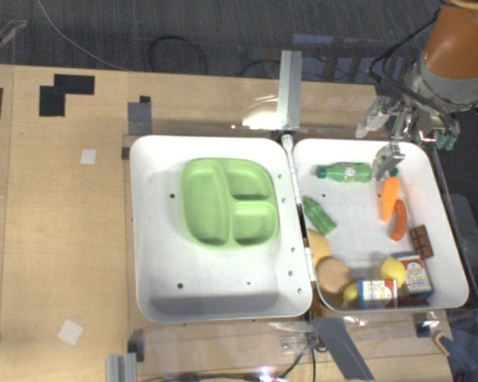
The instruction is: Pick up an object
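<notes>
Over the right bin's (438, 237) far edge, claw (390, 159) hanging beside green bottle (344, 173) and carrot (389, 196), likely lining up a grasp; open or closed, impossible to tell.

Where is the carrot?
The carrot lies in the right bin, near its far right corner, just below the gripper and right of the green bottle.
</notes>
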Robot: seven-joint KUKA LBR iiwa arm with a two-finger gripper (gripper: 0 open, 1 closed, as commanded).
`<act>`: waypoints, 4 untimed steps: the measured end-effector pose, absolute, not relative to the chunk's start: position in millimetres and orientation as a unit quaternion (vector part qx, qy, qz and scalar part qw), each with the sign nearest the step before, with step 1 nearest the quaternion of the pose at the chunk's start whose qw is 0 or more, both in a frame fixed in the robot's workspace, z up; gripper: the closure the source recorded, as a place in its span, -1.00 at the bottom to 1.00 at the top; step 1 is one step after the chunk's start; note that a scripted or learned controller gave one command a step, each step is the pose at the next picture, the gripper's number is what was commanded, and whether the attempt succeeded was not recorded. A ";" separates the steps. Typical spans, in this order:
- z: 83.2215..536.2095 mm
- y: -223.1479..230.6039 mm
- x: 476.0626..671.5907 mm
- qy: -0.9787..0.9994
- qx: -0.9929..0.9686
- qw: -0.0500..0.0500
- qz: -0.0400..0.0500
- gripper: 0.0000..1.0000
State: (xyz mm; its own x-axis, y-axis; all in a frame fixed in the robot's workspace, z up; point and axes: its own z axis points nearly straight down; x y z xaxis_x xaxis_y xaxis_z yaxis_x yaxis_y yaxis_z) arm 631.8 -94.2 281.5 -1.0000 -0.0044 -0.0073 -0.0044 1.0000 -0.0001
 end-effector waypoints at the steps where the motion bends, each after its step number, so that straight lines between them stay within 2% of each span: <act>1: 149.4 -123.9 611.9 1.000 -0.016 -0.002 0.001 -1.00; 2: 88.5 -180.3 601.7 0.997 -0.077 0.006 -0.001 -1.00; 3: 102.0 -178.9 605.9 0.997 -0.079 0.011 -0.002 1.00; 4: 101.5 -178.6 605.7 0.997 -0.080 0.011 -0.002 -1.00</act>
